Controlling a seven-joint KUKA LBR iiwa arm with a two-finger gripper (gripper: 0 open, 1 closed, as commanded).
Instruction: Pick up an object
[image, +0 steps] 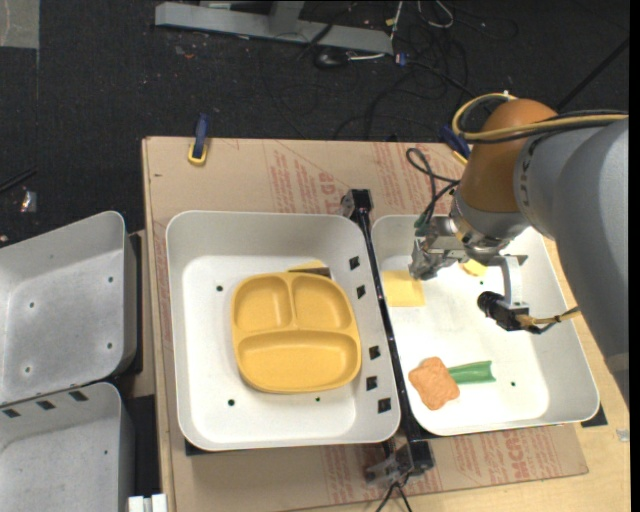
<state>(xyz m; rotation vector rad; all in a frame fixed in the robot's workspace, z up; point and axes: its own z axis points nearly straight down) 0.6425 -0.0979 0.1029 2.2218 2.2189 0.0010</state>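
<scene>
The tool (428, 258), grip state unclear, hovers by one pale yellow flat block (403, 291); below it lie one orange patty (434, 382) and one green stick (472, 372).

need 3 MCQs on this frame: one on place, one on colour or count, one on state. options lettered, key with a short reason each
1. Where does the yellow divided tray lie?
A. in the left bin
B. in the right bin
C. on the floor

2. What colour is the long thin item beside the orange piece?
A. blue
B. green
C. red

3. Where is the gripper now?
A. over the left bin
B. outside both bins
C. low over the right bin, near the pale yellow block

Key:
1 A: the tray fills the middle of the left bin.
2 B: it is plainly green, touching the orange piece.
3 C: the wrist hangs over the far part of the right bin, next to the block.
</scene>
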